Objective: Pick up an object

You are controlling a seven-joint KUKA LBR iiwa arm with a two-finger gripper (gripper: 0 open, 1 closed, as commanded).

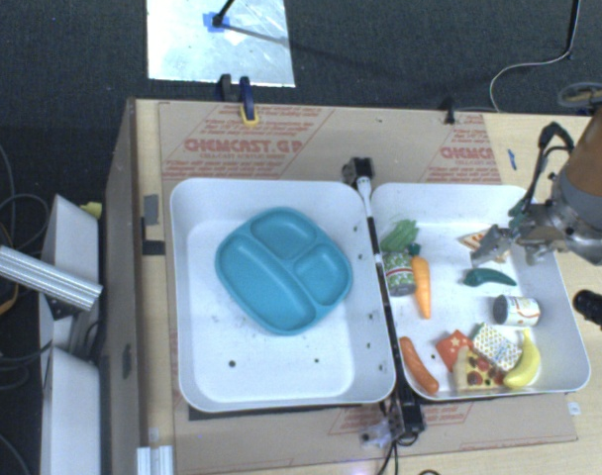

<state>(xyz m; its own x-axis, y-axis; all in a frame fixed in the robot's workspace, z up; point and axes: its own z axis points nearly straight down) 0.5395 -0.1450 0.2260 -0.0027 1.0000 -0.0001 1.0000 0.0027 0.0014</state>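
Far to the left of the hand (494, 245), the left bin (197, 295) holds a blue divided plate (283, 268), well clear of any coming move. Nearer, in the right bin (574, 364), a green leafy toy (400, 234), a small can (397, 275) and a toy carrot (421, 283) lie along the bin's left wall, well apart from the hand. A toy sausage (420, 365) rests at the near-left corner.

The hand sits low over the upper right part of the right bin. Whether its fingers are spread or pressed together cannot be told; nothing is seen held. Just below it lies a dark green pepper-like toy (490, 277), long axis running left to right, the closest candidate for the pick. An orange wedge-shaped piece (473, 238) lies touching or just beside the hand's left tip and may obstruct a descent.

Further below the hand: a small white can on its side (517, 311), a pizza slice (476, 369), a patterned piece (495, 344) and a banana (525, 362), crowded together.
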